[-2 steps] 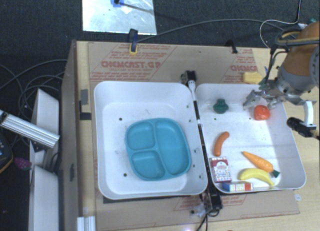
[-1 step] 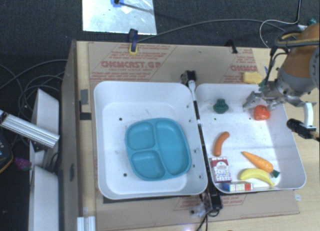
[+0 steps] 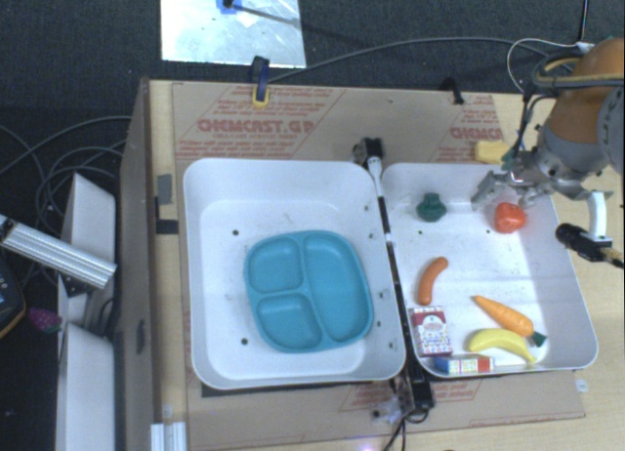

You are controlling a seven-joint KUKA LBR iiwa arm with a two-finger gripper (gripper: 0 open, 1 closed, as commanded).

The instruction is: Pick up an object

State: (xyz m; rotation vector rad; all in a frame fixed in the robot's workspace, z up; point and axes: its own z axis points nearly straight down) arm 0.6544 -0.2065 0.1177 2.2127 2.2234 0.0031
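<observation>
Banana [image 3: 500, 344] and carrot [image 3: 504, 314] sit at near rim, well apart from pincer [image 3: 510, 188]. Pincer spread open, holding nothing, above red tomato [image 3: 509, 217] by right bin [image 3: 566, 283] far edge; bare floor between.

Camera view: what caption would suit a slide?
Robot gripper hovering by a red tomato in the right bin of toy foods.

You've got a blue tray [image 3: 309, 290] in a white bin [image 3: 210, 244], then a red tomato [image 3: 509, 217], orange carrot [image 3: 504, 313], yellow banana [image 3: 498, 344].
</observation>
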